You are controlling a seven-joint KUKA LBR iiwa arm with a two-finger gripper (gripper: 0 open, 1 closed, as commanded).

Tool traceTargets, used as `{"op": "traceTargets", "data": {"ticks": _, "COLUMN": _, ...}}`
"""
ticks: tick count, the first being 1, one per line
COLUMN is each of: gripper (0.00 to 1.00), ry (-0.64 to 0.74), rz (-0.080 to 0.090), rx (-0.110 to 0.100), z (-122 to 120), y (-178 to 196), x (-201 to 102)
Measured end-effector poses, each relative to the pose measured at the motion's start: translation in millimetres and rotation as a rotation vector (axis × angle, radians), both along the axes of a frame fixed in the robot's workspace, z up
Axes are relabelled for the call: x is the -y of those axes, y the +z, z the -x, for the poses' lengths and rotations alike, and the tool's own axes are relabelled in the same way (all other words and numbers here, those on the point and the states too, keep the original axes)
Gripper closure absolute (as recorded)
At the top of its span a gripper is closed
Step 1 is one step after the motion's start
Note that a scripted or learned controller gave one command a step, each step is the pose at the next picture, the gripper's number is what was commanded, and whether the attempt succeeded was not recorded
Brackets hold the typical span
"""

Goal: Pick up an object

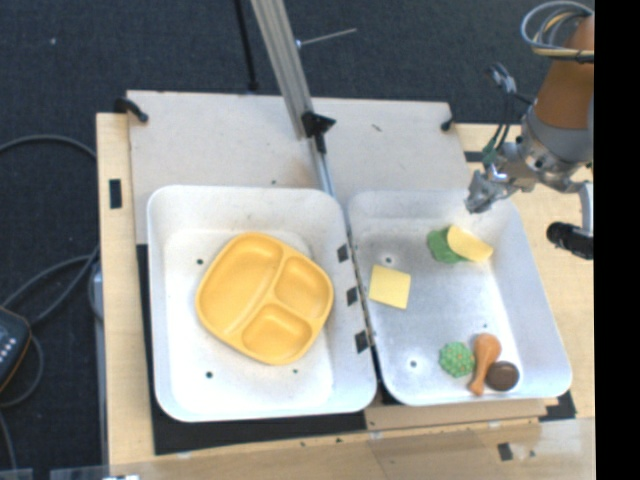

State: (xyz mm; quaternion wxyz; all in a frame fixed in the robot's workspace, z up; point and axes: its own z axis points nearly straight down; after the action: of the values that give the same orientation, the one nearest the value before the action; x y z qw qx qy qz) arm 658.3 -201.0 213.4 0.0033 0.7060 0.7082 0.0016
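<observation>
Gripper [487, 190] up over the right bin's [530, 268] far rim, nothing seen between the tips; open or shut, impossible to tell. Just below it, yellow wedge [468, 244] lying against a green piece [441, 245]. Yellow square [390, 288] near the bin's left wall. Green lump [456, 359], drumstick [485, 359], brown ball [503, 375] clustered at the near corner. Yellow divided plate [264, 297] in the left bin [180, 218].
</observation>
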Motion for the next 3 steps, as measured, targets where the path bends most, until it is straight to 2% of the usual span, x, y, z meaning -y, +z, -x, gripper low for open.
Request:
{"op": "traceTargets", "data": {"ticks": 1, "gripper": 1.00, "ry": 0.000, "rz": 0.000, "rx": 0.000, "z": 0, "y": 45, "x": 0}}
{"op": "traceTargets", "data": {"ticks": 3, "gripper": 1.00, "ry": 0.004, "rz": -0.004, "rx": -0.007, "z": 45, "y": 31, "x": -107}}
